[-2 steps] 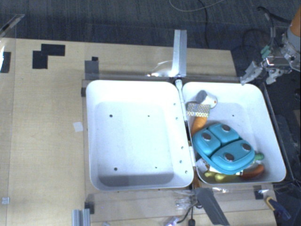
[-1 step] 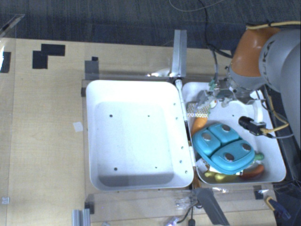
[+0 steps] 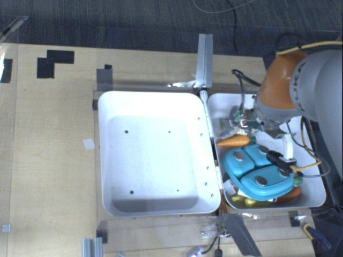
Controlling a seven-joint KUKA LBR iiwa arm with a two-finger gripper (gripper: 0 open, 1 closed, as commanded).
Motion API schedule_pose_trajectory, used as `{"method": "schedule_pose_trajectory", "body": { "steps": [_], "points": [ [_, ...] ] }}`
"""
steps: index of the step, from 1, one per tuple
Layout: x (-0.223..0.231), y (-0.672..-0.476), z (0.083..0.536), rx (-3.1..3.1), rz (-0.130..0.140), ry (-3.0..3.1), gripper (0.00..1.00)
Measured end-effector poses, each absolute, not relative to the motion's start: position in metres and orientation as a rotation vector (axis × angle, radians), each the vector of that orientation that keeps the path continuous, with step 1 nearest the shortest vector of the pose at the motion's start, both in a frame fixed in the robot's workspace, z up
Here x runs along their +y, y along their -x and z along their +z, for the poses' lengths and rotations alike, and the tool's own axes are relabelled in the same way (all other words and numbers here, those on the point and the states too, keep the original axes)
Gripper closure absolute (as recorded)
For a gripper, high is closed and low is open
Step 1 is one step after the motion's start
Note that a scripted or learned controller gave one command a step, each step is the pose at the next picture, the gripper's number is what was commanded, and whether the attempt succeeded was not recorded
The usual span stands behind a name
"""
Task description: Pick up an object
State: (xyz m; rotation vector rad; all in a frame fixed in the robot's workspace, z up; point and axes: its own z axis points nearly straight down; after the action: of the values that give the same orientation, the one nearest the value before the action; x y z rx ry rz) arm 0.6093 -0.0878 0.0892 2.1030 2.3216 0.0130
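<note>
The right bin [image 3: 214, 103] holds a pile of small things. A large teal plastic piece [image 3: 256, 173] with round holes lies in its middle. An orange carrot-shaped toy [image 3: 233, 141] lies just above it by the bin's left wall. Yellow bits [image 3: 239, 199] and a reddish-brown piece [image 3: 292, 195] peek out under the teal piece. The arm, with its orange band [image 3: 277, 84], reaches down into the back of this bin. Its gripper [image 3: 242, 123] sits low over a green item [image 3: 234, 114], just above the orange toy. The arm hides the bin's far right part.
The left white bin [image 3: 153, 154] stands beside the right one, a metal divider post [image 3: 204, 63] rising at the back between them. Black cables [image 3: 284, 162] trail from the wrist across the teal piece. The wooden bench [image 3: 48, 159] spreads to the left.
</note>
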Motion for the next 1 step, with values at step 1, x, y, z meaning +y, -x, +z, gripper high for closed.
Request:
{"method": "schedule_pose_trajectory", "body": {
  "steps": [1],
  "points": [
    [-0.0865,-0.6116,0.1018,2.320,0.021,-2.100,1.00]
  ]
}}
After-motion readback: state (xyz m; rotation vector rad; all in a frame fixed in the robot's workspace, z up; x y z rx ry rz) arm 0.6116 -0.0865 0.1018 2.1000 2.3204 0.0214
